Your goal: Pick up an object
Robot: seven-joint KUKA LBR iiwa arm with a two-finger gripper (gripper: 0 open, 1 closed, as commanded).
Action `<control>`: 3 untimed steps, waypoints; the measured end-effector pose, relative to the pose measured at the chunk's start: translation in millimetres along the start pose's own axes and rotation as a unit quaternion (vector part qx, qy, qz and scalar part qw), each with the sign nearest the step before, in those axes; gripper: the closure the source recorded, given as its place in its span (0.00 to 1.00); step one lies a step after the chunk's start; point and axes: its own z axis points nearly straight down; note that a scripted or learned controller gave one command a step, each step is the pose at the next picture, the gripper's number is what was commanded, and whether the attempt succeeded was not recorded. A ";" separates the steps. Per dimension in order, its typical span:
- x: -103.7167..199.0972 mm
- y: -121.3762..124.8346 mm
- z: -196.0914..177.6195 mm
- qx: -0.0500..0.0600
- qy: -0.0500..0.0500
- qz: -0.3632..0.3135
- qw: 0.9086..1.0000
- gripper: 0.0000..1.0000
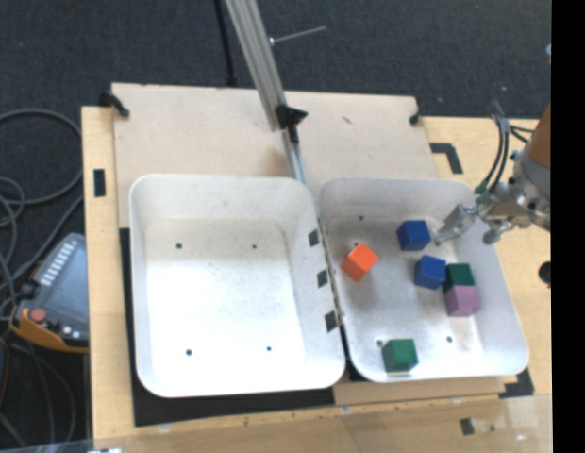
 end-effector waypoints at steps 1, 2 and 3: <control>19.3 14.5 131.9 -0.002 -0.001 0.000 1.000 0.00; 18.0 14.2 119.6 -0.002 0.000 0.001 1.000 1.00; 6.0 -4.8 129.1 0.000 0.000 0.002 1.000 1.00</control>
